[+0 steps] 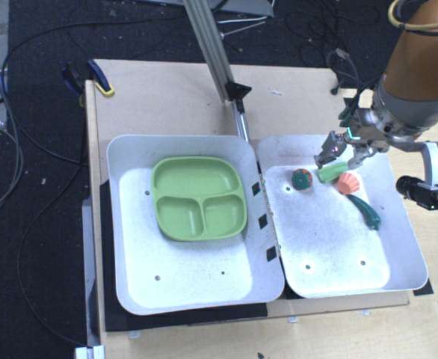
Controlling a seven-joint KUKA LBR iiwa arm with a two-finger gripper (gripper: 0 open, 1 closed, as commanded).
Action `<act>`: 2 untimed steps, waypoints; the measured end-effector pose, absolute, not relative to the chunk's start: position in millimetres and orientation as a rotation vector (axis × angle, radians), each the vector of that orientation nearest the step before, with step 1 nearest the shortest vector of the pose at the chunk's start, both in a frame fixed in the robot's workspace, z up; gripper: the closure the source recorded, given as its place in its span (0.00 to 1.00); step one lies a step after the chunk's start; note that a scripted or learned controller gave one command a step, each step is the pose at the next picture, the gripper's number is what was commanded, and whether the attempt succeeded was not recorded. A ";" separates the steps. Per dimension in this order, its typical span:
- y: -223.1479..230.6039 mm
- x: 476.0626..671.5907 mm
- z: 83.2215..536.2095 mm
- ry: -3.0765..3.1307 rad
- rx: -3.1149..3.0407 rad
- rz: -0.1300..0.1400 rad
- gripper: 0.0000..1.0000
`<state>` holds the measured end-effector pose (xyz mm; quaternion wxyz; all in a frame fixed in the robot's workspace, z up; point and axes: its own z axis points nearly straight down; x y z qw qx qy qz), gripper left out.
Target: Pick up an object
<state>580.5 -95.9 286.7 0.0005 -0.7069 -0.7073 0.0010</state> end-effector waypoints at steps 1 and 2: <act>-95.9 580.9 287.5 -2.222 -2.221 0.002 0.00; -97.1 586.4 242.2 -2.219 -2.220 0.005 0.00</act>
